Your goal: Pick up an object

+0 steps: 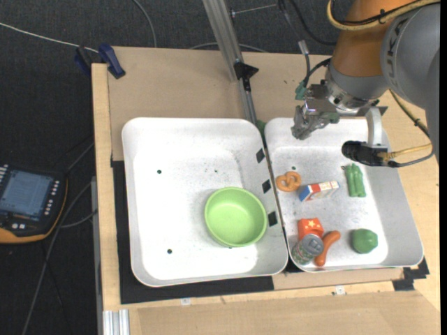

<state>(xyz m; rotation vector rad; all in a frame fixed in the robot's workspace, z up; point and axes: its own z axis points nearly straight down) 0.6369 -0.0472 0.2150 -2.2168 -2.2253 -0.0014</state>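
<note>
From my remote station I see the gripper (304,126) hanging over the far-left corner of the right bin (398,208), under the grey arm (412,40) with its orange band. Its metal tips point down at the bin's rim there; I cannot tell how the tips are set, and I see nothing between them.

The right bin carries all the small pieces. A pretzel (288,181) lies near its left wall, and just beside it, toward the middle, sits a small red, white and blue carton (318,190). A green pea pod (356,181) lies near the right side, below a black cylindrical fitting (363,152) that carries a white bracket. In the near-left corner an orange block (310,227) touches a round tin (307,248) lying on its side, and an orange-red sausage (327,247) leans against the tin. A round green fruit (364,241) rests near the near-right corner, apart from the rest.

The left bin (160,166) holds a light green bowl (235,217), upright, near its right wall toward the near edge. A tablet controller (26,201) lies on the floor, off the bench's left edge.
</note>
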